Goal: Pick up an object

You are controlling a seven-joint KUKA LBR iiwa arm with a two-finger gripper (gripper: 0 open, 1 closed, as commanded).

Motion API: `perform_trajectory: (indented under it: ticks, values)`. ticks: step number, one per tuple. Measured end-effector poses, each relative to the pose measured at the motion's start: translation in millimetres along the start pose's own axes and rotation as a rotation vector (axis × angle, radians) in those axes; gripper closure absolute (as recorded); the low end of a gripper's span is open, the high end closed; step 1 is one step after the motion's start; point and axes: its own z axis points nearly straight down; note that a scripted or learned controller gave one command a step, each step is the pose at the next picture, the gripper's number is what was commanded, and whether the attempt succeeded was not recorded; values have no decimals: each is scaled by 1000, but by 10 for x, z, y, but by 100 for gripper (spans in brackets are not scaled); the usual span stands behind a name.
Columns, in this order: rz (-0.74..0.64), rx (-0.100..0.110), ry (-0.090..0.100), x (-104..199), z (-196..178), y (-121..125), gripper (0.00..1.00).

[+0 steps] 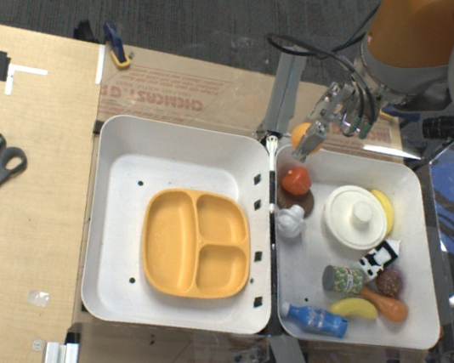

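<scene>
Over the right bin (410,323), end effector (313,139) hovers.

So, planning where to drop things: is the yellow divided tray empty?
Empty: the yellow divided tray in the left bin shows three bare compartments.

— Where can I get in?
— My left bin (112,200) has bare floor all around the yellow tray (197,243).
— And the right bin (422,252)?
— Crowded: tomato (296,179), white lidded pot (356,216), blue bottle (317,321) and banana (356,308) leave me narrow gaps.
</scene>
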Motion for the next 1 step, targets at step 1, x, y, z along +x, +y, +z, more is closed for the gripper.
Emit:
perform_trajectory:
  ticks: [1]
  values:
    - [-87,0,2,43,157,28,100]
